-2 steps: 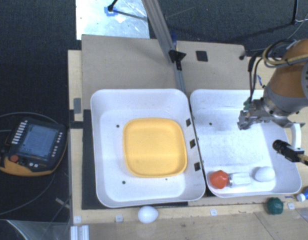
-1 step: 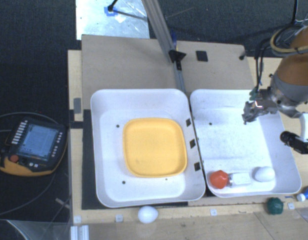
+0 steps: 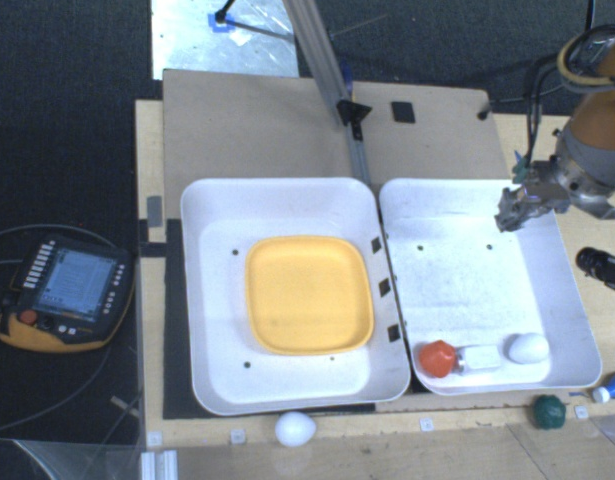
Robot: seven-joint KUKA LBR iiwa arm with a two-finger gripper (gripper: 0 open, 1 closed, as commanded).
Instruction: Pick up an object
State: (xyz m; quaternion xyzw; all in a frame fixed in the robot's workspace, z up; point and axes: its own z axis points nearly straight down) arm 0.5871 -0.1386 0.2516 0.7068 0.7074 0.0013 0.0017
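Gripper (image 3: 514,211) over right bin (image 3: 467,268), at its far right rim; finger state cannot be told. Bin centre open. Red object (image 3: 437,358), white block (image 3: 479,357), white egg (image 3: 528,348) lined along near rim. Yellow plate (image 3: 310,294) centred in left bin (image 3: 212,268).

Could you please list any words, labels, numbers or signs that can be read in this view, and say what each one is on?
No text can be read.
Teach pendant on the floor: its lit screen and buttons are too small and blurred to read.
Yellow plate, both white bins and the claw: no markings visible.
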